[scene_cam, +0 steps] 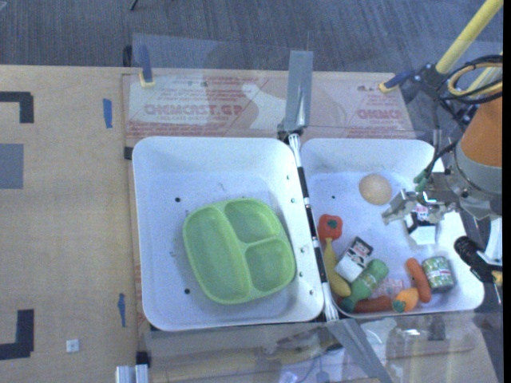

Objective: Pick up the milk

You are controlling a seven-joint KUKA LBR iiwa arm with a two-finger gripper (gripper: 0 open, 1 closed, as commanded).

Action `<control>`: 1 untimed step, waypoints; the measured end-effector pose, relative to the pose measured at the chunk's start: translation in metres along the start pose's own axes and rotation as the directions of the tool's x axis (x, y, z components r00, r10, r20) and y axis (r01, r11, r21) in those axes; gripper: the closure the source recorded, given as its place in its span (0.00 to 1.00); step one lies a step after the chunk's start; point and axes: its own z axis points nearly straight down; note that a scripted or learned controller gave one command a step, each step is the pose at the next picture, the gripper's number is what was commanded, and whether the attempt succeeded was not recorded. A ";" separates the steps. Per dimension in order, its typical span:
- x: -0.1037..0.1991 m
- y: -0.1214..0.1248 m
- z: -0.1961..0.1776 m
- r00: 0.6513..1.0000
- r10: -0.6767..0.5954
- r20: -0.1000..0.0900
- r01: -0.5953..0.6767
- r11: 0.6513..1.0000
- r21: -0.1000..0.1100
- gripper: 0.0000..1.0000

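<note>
Hand [417,211] above right bin [335,159], near milk [352,258]

Green plate [239,250], white bins [160,174], orange carrot [417,279].

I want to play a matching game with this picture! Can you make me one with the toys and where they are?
Things:
1. green plate
2. egg
3. milk carton
4. small green can

Places:
A. right bin's near right corner
B. alone in the left bin
C. beside the green bottle
D. far part of the right bin, left of the gripper

Pairs: 1-B, 2-D, 3-C, 4-A
</note>
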 end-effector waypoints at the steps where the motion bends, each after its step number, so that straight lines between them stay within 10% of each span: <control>1: 0.007 -0.046 -0.021 1.000 0.004 0.000 -0.004 1.000 0.000 0.00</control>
